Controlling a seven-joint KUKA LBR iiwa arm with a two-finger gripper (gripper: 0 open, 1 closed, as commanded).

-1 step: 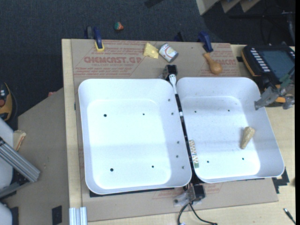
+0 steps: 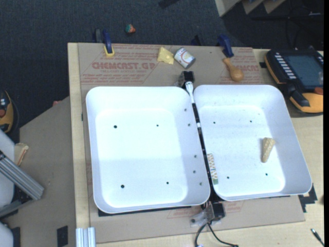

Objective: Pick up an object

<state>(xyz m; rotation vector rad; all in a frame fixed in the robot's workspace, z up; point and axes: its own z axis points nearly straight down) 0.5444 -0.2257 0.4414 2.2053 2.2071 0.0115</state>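
Near the right bin's [image 2: 288, 138] outer wall, a cone [image 2: 266, 149] waits unpicked.
Pale tan and ridged like a wafer, it lies on its side, wide end nearest, apart from the wall. Nothing is lifted yet; the whole grasp remains. Claw state: cannot tell. Farther back, small toys [image 2: 165, 56] sit on the table [image 2: 128, 66] beyond both bins.

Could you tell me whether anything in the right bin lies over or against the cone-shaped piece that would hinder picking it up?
Nothing visible does. The cone-shaped piece lies alone on the floor of the right bin, apart from its walls, with open space above and around it.
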